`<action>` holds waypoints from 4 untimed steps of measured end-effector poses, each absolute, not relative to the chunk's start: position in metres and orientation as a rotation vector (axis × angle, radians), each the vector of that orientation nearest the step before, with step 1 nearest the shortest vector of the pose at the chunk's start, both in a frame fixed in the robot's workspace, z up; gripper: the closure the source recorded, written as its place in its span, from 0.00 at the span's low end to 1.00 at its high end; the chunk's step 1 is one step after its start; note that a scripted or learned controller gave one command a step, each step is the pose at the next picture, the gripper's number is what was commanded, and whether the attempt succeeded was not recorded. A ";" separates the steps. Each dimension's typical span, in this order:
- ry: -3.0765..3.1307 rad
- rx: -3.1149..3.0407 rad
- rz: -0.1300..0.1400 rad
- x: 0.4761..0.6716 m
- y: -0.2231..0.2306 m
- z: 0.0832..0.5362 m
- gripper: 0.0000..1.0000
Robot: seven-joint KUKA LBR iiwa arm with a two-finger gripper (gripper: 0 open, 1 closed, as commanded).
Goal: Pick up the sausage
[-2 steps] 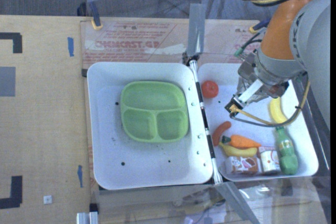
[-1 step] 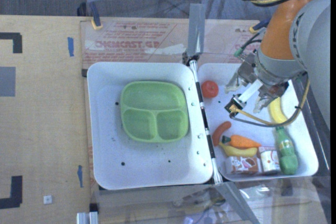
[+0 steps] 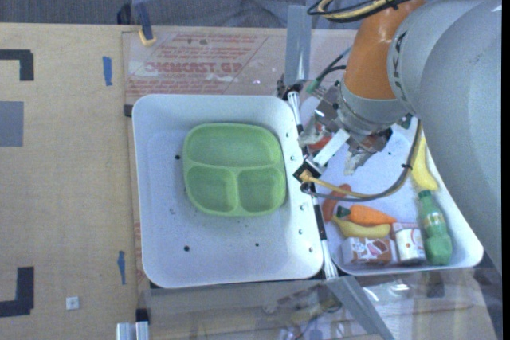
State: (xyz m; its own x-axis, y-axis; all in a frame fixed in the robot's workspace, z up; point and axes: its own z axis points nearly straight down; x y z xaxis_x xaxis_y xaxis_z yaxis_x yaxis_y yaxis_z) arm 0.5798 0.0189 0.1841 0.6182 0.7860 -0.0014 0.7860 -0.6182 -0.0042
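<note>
Camera view is looking down at a slant on two shallow white bins, and I am reaching in from the right with my grey arm and its orange band (image 3: 374, 52), hanging my two-finger gripper (image 3: 344, 154) over the near-left part of the right-hand white bin (image 3: 466, 251). I cannot tell whether the gripper is open or closed, since my wrist and a loop of cable are covering it, and I am seeing nothing clearly held in it. I am taking the short reddish-brown sausage (image 3: 332, 203) to be the stubby piece lying in the right-hand bin by the dividing wall, just below my gripper and partly crossed by the cable, though it is small and I am not certain of it. Beside it the orange plastic carrot (image 3: 371, 214) is resting against a small yellow banana-like piece (image 3: 362, 228), with a printed carton (image 3: 369, 250) and a green plastic bottle (image 3: 431, 228) lying nearer the front edge. A little red scrap (image 3: 320, 144) is showing close to my gripper and I cannot say what it is. The left-hand white bin (image 3: 159, 251) is bearing a light green divided plate (image 3: 233, 169). Judging by this, the pick is not yet done: I am hovering near the sausage, and closing on it and lifting it are what is remaining
</note>
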 end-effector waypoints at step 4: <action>-0.648 -3.074 0.001 0.655 -0.098 0.087 0.00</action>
